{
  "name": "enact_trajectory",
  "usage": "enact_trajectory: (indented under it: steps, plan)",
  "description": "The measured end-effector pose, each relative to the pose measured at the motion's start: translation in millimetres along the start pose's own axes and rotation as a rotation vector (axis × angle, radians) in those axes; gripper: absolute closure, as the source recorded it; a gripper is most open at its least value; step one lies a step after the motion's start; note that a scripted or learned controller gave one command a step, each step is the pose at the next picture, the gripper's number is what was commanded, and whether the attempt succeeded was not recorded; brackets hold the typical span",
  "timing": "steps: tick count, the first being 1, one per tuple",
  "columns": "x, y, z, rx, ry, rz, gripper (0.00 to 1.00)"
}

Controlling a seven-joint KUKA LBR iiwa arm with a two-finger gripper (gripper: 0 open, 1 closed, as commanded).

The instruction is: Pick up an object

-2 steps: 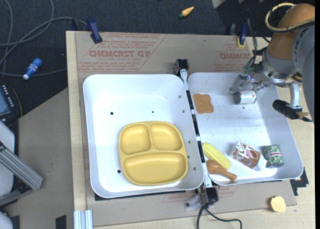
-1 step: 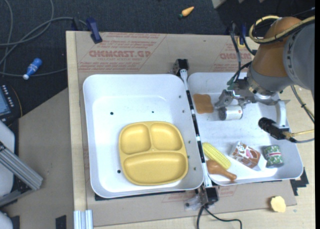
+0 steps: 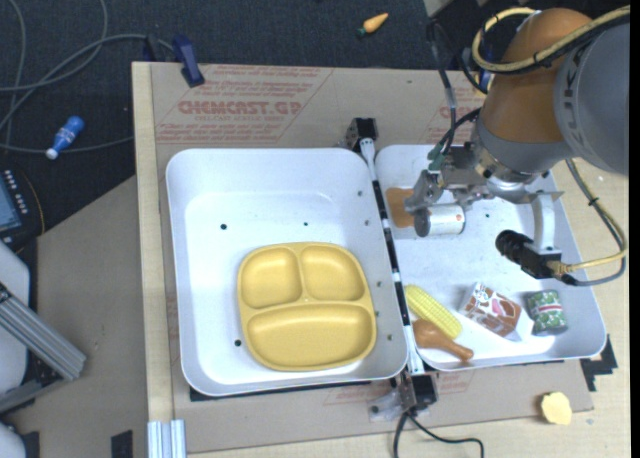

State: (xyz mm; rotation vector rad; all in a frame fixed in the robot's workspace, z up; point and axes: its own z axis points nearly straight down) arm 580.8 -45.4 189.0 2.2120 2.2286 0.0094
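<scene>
Hovering gripper (image 3: 432,208) over right bin's (image 3: 570,246) far-left corner | grip state: cannot tell | brown object (image 3: 398,206) just left of it, against the left wall | corn cob (image 3: 433,310) near front-left corner, axis diagonal.

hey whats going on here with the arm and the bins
A grey and orange robot arm reaches in from the right, its gripper low over the right bin, near the bin's far left corner. Toy corn, a drumstick and two small packets lie nearer the front. A yellow divided tray sits in the left bin.
</scene>
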Motion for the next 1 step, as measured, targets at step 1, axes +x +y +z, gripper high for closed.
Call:
enact_trajectory:
  steps: [1]
  plan:
    - [43.3,-42.5,-47.9,0.003,0.0,0.002,1.0]
